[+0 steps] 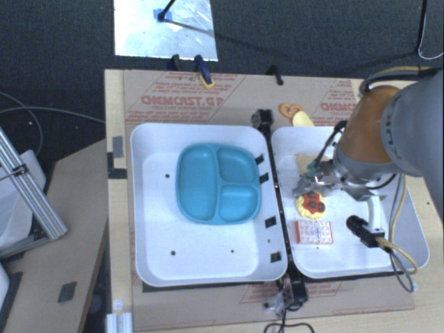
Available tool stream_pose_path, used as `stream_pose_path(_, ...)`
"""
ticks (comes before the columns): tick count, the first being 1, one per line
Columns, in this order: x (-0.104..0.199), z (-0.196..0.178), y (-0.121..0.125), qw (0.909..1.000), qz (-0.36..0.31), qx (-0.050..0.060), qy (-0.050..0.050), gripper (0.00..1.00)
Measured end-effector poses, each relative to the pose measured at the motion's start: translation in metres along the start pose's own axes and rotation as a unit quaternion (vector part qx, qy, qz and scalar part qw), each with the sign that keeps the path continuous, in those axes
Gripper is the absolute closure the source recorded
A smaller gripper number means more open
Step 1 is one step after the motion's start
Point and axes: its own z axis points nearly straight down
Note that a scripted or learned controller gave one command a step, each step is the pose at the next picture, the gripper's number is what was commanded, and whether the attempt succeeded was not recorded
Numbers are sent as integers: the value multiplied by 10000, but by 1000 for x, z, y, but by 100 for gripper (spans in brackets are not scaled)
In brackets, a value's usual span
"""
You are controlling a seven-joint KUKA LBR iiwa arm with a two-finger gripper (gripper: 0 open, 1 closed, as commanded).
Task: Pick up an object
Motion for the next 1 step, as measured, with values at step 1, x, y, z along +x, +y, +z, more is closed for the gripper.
stream_pose_path(1,58,-101,102,10000,-36,-12,-9,100)
